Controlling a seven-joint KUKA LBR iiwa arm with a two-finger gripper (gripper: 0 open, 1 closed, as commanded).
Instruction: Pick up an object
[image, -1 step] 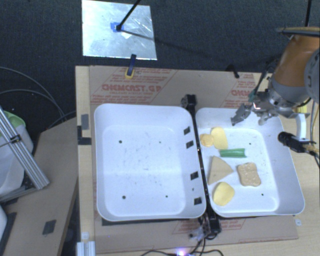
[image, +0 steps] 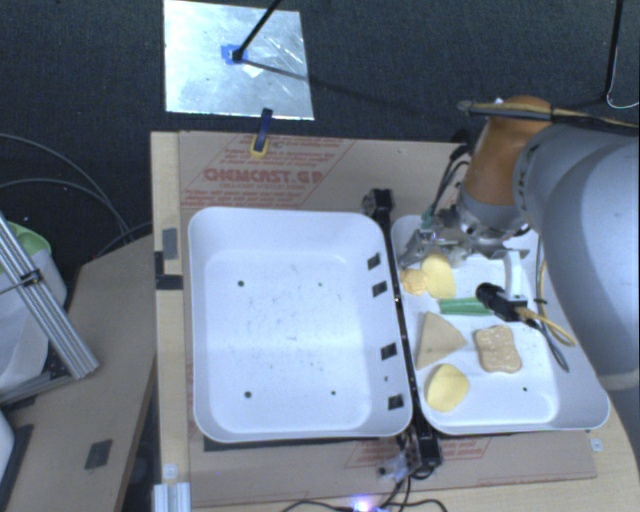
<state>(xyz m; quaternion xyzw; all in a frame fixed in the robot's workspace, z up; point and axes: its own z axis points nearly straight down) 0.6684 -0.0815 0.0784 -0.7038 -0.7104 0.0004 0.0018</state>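
Down in the right bin (image: 565, 395), the claw (image: 428, 247) (spread or pressed, unclear) sits beside a yellow piece (image: 438, 276).

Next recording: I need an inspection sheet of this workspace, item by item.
Surface: cardboard-topped bench bearing the left bin and the right bin side by side.
Job's things: all in the right bin: yellow lump, green stick, beige wedge, tan biscuit, second yellow lump.
Clutter: blue clip at the bench's far edge.
Grippers: gripper low at the right bin's far end, beside the yellow lump; cannot tell whether it holds anything.
Cables: wires at the bench's near edge, between the bins.
Surroundings: silvery sheet beyond the bench; aluminium frame at left.
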